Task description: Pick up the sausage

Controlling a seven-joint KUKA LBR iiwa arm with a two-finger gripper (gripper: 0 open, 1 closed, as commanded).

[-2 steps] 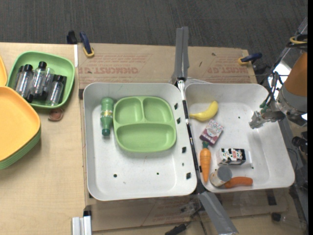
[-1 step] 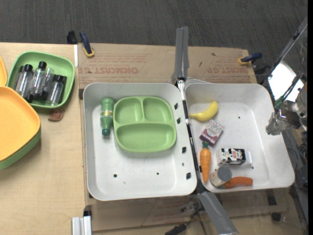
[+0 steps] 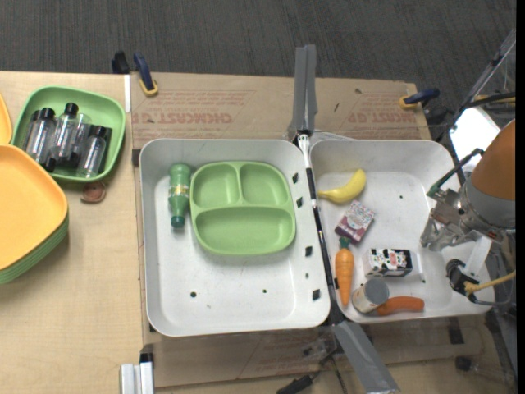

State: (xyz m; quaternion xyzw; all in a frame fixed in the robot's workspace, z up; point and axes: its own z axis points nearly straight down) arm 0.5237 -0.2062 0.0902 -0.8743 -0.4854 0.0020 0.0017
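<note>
Because the sausage (image 3: 399,305) lies against a can (image 3: 373,294), the hand (image 3: 443,230), its grip unreadable, risks nudging both.

The sausage (image 3: 400,305) is orange-red and lies flat, lengthwise left to right. It sits at the right bin's near edge.

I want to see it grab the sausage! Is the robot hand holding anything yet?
Nothing yet. The gripper sits by the right bin's far edge, while the sausage lies untouched near the front.
</note>
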